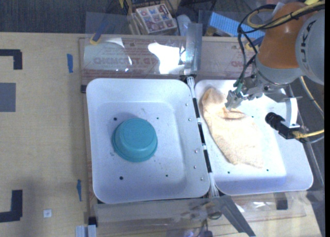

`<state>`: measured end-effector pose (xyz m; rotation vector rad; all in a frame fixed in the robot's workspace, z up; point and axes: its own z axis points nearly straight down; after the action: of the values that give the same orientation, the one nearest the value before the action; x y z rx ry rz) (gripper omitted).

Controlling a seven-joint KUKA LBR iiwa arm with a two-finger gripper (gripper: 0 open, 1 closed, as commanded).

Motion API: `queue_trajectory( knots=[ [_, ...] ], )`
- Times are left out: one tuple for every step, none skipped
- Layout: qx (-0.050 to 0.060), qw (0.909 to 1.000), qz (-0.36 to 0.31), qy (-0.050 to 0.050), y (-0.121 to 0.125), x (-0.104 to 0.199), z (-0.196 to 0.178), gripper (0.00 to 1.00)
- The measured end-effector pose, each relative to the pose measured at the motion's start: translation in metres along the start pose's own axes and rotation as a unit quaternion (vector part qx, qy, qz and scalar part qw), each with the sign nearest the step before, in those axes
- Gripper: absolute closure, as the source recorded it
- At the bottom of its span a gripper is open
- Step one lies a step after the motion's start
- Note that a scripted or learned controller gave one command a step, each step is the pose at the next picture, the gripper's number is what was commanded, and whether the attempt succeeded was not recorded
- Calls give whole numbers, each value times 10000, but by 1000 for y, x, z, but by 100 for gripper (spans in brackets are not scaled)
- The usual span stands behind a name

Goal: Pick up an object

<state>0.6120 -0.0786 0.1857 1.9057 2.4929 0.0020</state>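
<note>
Camera view: seen from above at a slant, two white bins side by side. Taking the right bin [296, 176] as landmark: spread over its floor, a beige cloth [234, 135], long axis running from the far-left corner toward the near middle, one fold bunched at its far end. Lowered over that far end, the gripper [233, 100], tips right at the bunched fold, apparently touching it; whether open or pinched on fabric cannot be told, no cloth plainly showing between the tips. Lying mostly nearer the camera than the gripper, the bulk of the cloth. Left of the right bin, in the left bin [98, 97], a teal bowl [134, 139] upside down, well apart from the arm.
</note>
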Motion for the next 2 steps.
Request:
queue_trajectory(
  knots=[
    [1, 10000, -1, 0, 0, 0, 0, 0],
    [-32, 9952, -973, -9, 14, -61, 96, 0]
  ],
)
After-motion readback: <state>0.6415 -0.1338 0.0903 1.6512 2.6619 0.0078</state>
